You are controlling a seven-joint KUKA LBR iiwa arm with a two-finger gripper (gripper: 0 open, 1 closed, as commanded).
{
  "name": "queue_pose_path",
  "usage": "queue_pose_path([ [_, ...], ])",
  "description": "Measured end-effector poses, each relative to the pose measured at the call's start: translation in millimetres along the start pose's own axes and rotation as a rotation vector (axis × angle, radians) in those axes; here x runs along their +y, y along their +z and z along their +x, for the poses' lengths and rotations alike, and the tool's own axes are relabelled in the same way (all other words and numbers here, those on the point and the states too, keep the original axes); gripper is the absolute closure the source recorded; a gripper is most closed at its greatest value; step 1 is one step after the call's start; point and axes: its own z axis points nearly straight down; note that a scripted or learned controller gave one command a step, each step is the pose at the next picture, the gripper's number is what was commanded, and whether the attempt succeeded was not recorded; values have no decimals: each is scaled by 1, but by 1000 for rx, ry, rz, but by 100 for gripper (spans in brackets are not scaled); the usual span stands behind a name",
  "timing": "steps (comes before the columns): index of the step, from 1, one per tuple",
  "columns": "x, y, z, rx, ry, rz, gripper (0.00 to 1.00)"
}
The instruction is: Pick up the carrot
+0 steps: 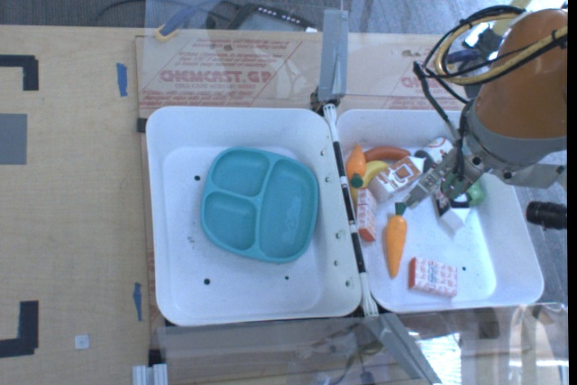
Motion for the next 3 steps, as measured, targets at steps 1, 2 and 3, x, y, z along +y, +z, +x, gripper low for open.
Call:
queue_pose_path([
  [1,-1,0,0,1,1,1,0],
  [2,-58,82,-12,2,-173,2,0],
  [3,-30,141,-46,1,-153,0,0],
])
